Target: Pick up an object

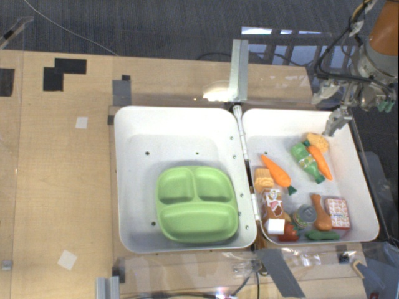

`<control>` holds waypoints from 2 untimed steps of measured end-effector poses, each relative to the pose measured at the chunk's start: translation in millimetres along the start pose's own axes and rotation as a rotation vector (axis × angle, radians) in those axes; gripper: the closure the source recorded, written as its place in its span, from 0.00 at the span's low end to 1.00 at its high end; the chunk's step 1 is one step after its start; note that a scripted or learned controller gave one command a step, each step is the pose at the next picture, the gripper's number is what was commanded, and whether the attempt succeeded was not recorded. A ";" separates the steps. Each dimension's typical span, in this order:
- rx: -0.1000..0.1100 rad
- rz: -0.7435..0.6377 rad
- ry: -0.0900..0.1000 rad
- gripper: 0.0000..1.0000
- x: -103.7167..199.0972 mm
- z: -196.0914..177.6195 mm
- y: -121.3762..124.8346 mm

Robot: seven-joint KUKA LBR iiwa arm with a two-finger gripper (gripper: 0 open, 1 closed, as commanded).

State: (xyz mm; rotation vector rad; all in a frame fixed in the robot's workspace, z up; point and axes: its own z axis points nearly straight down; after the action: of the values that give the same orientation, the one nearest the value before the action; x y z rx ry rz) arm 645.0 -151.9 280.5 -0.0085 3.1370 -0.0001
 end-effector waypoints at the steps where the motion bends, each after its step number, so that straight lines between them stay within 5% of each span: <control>1: -0.003 0.078 0.013 0.00 -3.5 163.8 -26.9; 2: 0.002 0.081 -0.008 0.00 20.8 193.0 -32.3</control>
State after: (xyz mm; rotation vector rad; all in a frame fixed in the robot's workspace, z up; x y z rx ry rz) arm 625.3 -184.3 87.4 0.1186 3.1272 -0.0021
